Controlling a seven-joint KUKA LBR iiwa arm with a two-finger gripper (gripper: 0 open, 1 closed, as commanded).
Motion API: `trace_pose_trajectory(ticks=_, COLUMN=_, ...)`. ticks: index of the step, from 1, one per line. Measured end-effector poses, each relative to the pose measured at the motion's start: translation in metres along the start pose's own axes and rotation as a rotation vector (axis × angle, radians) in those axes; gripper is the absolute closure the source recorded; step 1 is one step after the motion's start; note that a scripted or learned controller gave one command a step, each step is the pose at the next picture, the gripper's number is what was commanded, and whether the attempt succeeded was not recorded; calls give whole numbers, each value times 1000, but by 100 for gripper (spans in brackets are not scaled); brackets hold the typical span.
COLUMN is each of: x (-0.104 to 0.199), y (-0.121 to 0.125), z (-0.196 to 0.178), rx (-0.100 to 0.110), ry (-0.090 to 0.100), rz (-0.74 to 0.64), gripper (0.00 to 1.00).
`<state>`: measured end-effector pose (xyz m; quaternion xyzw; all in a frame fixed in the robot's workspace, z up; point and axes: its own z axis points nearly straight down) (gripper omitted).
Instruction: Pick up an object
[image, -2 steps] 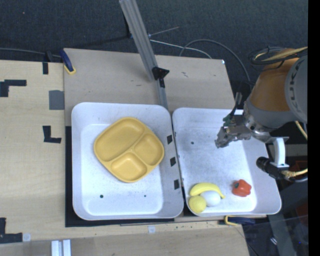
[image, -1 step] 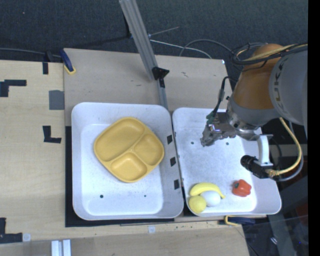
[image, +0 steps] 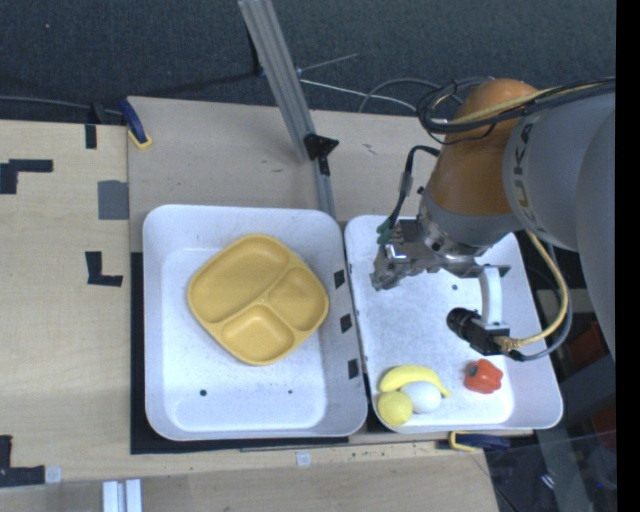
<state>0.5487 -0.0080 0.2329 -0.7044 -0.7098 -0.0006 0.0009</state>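
Camera view: gripper (image: 386, 272), finger state unclear, hovers near the bins' divider, well apart from banana (image: 412, 378).

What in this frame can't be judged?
- Gripper: fingers small and blurred in the camera view; open or shut unclear.
- Right bin: far part covered by the arm.
- Banana, yellow ball, white egg: clustered; contact unclear.
- Red item: too small to identify.

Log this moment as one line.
end effector: over right bin, upper left | banana, lemon, egg, pepper: untouched | tray: left bin
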Motion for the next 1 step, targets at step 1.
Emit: trace_pose_trajectory(ticks=1, x=57, y=1, z=-8, rx=1, ry=0, rz=0, gripper=100)
